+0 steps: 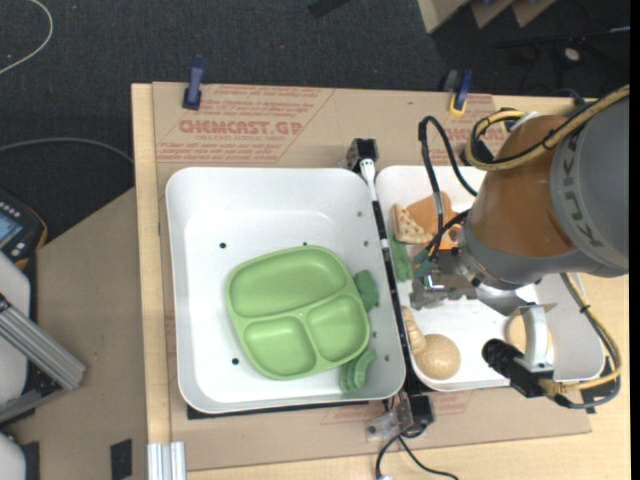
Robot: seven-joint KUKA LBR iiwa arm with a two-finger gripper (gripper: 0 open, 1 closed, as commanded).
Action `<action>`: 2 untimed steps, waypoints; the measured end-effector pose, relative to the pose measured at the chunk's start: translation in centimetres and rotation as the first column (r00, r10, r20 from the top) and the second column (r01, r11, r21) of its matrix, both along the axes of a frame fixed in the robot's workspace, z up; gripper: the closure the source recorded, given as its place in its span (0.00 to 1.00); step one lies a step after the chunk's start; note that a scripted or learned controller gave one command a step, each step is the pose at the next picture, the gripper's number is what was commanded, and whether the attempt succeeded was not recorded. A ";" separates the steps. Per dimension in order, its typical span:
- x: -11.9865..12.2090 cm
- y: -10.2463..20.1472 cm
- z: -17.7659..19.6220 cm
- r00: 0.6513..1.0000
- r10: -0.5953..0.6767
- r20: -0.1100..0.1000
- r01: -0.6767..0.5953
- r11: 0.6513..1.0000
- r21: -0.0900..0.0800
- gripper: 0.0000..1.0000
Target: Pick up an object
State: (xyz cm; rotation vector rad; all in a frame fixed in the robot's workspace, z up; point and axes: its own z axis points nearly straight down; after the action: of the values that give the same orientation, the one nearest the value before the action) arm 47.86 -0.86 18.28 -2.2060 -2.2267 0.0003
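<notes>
A light green divided plate (pixel 297 312) lies in the left white bin (pixel 200 208). In the right bin (pixel 570 363) I see a tan round bun-like object (pixel 436 356) at the front left, a cracker-like tan piece (pixel 409 224) and an orange piece (pixel 432 211) at the back left, and a green strip (pixel 400 260) along the left wall. My gripper (pixel 432 276) hangs over the right bin's left part, between the cracker and the bun. The arm's orange band and grey wrist hide most of this bin.
A small green object (pixel 357 372) and a green tab (pixel 366 288) lie by the plate's right side. Black clamps (pixel 362 154) sit on the divider between the bins. Blue clips (pixel 193 84) hold the cardboard bench at the back. Cables (pixel 432 158) loop off the arm.
</notes>
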 end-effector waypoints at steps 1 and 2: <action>0.0 7.6 0.1 1.000 0.000 0.005 0.000 1.000 -0.002 1.00; 3.6 13.4 14.2 1.000 0.000 0.024 0.000 1.000 0.002 1.00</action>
State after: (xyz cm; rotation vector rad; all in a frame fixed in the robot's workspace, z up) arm 51.42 12.58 32.45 -2.2166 -2.2381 -0.0277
